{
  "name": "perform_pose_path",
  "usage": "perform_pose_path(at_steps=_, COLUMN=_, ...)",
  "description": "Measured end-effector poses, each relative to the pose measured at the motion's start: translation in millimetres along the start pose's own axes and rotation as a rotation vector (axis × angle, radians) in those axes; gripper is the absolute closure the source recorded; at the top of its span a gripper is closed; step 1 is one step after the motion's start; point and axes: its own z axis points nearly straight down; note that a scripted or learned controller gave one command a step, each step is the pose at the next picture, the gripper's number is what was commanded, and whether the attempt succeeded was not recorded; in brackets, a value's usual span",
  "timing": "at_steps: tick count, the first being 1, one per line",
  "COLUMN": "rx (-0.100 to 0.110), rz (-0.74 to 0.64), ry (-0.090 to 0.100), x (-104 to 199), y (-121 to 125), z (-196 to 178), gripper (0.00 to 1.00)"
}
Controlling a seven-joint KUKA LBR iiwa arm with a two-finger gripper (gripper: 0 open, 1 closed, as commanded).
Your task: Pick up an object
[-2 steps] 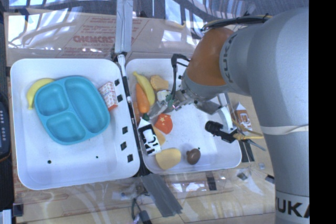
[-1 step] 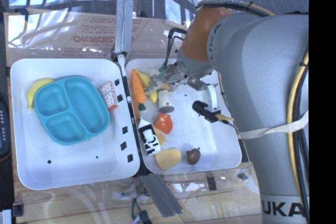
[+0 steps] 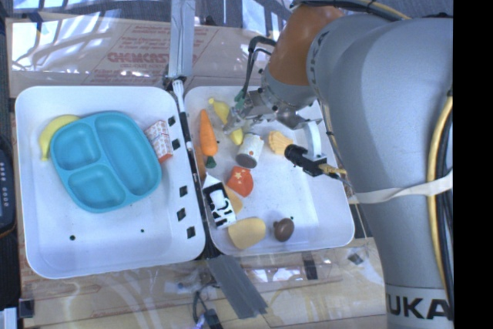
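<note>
A: Where is the arm right now?

B: It reaches in from three o'clock, grey with its orange band near the top of the right bin. The tool hangs low over that bin's upper part, around twelve o'clock of the bin's middle.

A: Are its fingers apart or together?

B: I cannot tell; the wrist and cabling crowd that spot and the tips are too small to read. Nothing is plainly visible between them.

A: What lies under it?

B: A small yellow piece sits just at nine o'clock of the tool. The carrot, orange with a green end, lies along the bin's left wall at about eight o'clock from the tool. A white cup-like item with a dark end lies at six o'clock of the tool, and a corn-coloured piece is just beside it at three o'clock.

A: And lower down?

B: A red-orange piece sits near the bin's middle, a pale potato-like lump at six o'clock near the bottom wall, with a brown round thing touching or just beside it at three o'clock. A black-and-white tag rests at the left wall.

A: The left bin?

B: It holds a blue divided tray, a banana at its ten o'clock, partly tucked under it, and a small striped can at its three o'clock.
</note>
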Motion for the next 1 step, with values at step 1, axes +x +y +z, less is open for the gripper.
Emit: perform_pose_path(at_steps=1, rx=-0.005, rz=0.044, ry=0.002, x=72.1, y=22.7, z=-92.4, gripper=1.00)
